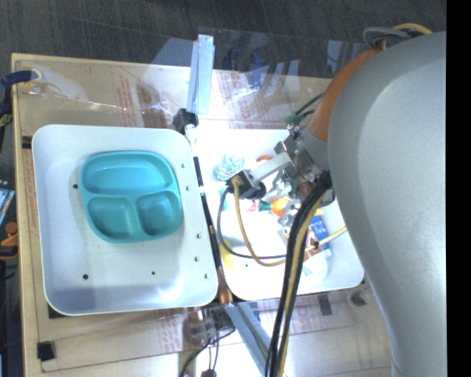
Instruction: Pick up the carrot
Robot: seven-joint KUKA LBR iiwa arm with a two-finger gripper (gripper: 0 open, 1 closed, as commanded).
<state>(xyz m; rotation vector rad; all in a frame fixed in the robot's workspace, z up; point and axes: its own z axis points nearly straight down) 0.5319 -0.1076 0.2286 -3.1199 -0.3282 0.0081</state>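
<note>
A small orange piece that looks like the carrot point(279, 206) lies in the right white bin point(251, 277), mostly hidden under the arm's wrist and cables. The gripper point(272, 185) hangs low over the middle of that bin, right above the orange piece. I cannot tell whether it touches the carrot. The big grey arm with its orange band point(330, 108) covers the bin's right half.
A teal divided plate point(131, 193) sits in the left white bin point(63, 273). In the right bin a pale green-white item point(231, 166) lies left of the gripper and a blue item point(319, 228) lies to its right. Black and yellow cables point(290, 250) hang across the bin.
</note>
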